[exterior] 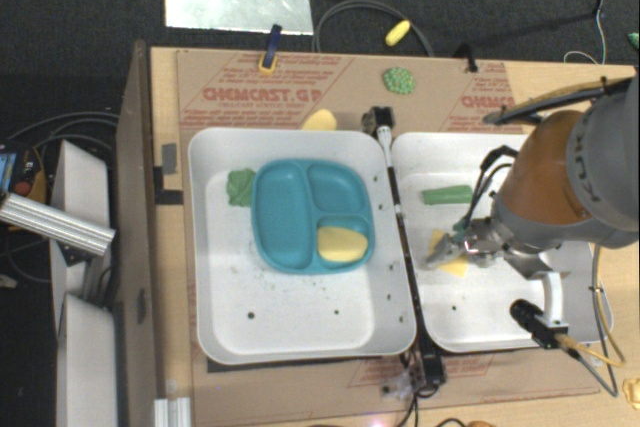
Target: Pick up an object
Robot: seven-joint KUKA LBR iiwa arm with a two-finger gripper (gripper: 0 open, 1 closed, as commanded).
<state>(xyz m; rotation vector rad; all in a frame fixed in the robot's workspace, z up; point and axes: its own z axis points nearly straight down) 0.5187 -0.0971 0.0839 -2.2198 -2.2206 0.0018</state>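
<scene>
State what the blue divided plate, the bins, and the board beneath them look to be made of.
Blue divided plate: apparently moulded plastic, uniform teal with soft sheen and rounded compartment ridges.
Left bin and right bin: probably plastic or enamelled metal, smooth white with rounded corners; the look leaves it open.
Board: cardboard, matte brown with red printed lettering.

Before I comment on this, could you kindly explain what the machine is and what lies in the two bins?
One camera looks down at a slant on a bench with two white bins. The grey and orange arm reaches in from the right; its gripper is low in the right bin, by a yellow piece. Whether it holds that piece is unclear. A green stick lies further back. The left bin holds a blue tray with a yellow item in one compartment, and a green piece beside the tray.
</scene>
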